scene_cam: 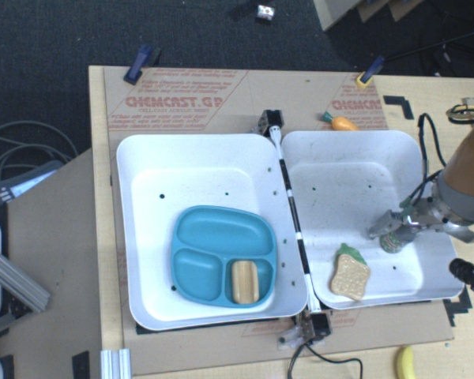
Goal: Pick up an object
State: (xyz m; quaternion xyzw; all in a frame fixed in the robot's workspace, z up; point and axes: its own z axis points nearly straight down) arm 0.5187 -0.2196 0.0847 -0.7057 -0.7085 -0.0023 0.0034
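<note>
A cardboard-topped bench (221,93) carries two shallow white bins side by side. The left bin (142,180) sits toward the bench's left edge and holds a blue divided tray (213,243); a tan bread-like block (244,281) stands in the tray's compartment nearest the front edge. The right bin (340,156) sits toward the bench's right edge. The grey arm (458,204) reaches into it from the right edge, and its claw (389,234) hangs low over the bin floor, about midway between back and front. Whether the claw is released or clenched cannot be told; nothing visible sits in it. The likeliest target is a slice of speckled bread with a green leaf (350,275), lying flat in the right bin's front part. It lies just toward the front edge and slightly left of the claw, near but apart, its long axis running roughly front to back with a slight tilt.
</note>
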